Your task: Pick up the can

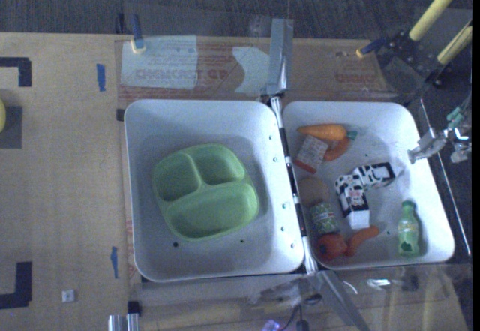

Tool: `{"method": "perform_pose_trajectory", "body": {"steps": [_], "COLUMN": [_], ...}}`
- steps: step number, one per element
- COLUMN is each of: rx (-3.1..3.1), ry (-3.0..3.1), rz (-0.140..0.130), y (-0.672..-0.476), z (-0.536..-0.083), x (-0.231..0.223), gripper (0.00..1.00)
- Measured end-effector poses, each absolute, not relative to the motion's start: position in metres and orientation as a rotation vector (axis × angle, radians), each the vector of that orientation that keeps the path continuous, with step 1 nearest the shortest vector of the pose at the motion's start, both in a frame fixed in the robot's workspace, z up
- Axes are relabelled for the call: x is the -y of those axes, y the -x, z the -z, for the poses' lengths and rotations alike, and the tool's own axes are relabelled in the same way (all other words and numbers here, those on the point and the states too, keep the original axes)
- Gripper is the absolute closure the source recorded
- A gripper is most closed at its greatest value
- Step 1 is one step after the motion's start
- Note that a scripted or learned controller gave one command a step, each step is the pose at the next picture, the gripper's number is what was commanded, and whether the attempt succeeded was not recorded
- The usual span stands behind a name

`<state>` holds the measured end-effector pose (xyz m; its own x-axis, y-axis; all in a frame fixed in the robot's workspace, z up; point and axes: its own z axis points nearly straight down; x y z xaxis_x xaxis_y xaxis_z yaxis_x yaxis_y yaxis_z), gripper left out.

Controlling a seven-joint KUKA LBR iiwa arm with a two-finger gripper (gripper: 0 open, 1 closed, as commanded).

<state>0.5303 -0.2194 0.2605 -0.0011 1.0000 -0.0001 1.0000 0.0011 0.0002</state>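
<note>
1. Gripper (pixel 433 143) sits at the right bin's (pixel 431 194) far right rim, nothing between its fingers; whether they are spread or pressed together cannot be told.
2. Can (pixel 323 218), green-labelled, lies in the right bin near the left wall, just above a tomato (pixel 331 247); beside it a cow-patterned carton (pixel 352 194), a carrot (pixel 324 130), a green bottle (pixel 408 228).
3. Left bin (pixel 142 127) holds a green divided plate (pixel 204 191).

One fixed cam, high above the tabletop (pixel 60 194), looking down at a slant. Far enough back to take in both white bins: left bin (pixel 142 247) sits center-frame, right bin (pixel 427 194) beside it toward frame right. Floor shows beyond the bins, along the frame top.
</note>
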Motion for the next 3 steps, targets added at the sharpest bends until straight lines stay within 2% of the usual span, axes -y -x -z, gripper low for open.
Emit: {"method": "perform_pose_trajectory", "body": {"steps": [1, 2, 3], "rx": [-2.115, -2.112, -2.059], "ry": [-2.288, -2.286, -2.366], "rz": [-0.021, -0.027, -0.004], "y": [-0.505, -0.506, -0.49], "z": [-0.112, -0.124, -0.087], "x": [0.182, 0.182, 0.131], "gripper": [0.0, 1.0, 1.0]}}
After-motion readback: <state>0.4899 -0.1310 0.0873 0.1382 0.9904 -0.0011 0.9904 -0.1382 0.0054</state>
